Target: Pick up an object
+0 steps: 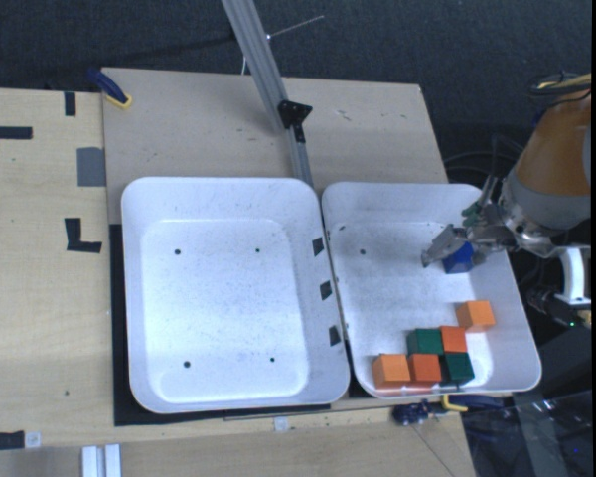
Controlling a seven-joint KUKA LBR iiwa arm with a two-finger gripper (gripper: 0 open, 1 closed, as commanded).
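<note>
Two white bins: the left bin point(223, 291) and right bin point(397, 266), both faintly speckled grey with small dark dots. The right one holds orange blocks point(391, 369), dark green blocks point(426, 341) and a blue block point(459, 258). The bench point(40, 266) is pale wood with black and grey tape marks.

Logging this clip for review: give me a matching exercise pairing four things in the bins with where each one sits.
Things:
1. small blue block
2. lone orange cube
3. dark green cube
4. left white plastic bin

Places:
A. in the cluster at the right bin's near edge
B. at the gripper
C. apart, above the cluster
D. beside the block-filled bin

Pairs: 1-B, 2-C, 3-A, 4-D
</note>
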